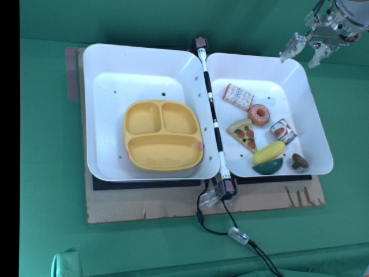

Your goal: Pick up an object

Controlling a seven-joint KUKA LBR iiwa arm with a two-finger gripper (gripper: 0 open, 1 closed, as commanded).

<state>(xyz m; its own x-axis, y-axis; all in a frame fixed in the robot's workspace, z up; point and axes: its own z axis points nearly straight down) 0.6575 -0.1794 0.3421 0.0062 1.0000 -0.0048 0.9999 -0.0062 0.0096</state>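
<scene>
Two white bins sit side by side on a green tabletop [52, 126], over a cardboard sheet [144, 212]. The left bin [104, 68] holds a yellow divided plate [163, 135]. The right bin [305, 97] holds the loose objects: a wafer packet [238, 96] near its far left, a donut [258, 115] just beside it, a pizza slice [244, 134] below these, a small can [283, 131] to the right of the donut, a corn cob [269, 152] touching a green wedge [267, 167] near the front rim, and a brown piece [298, 162] at the front right corner. The gripper [304, 51] hangs above the far right corner of the right bin, jaws apart and holding nothing, well apart from every object. A cable [230, 227] trails from the front of the seam between the bins.
</scene>
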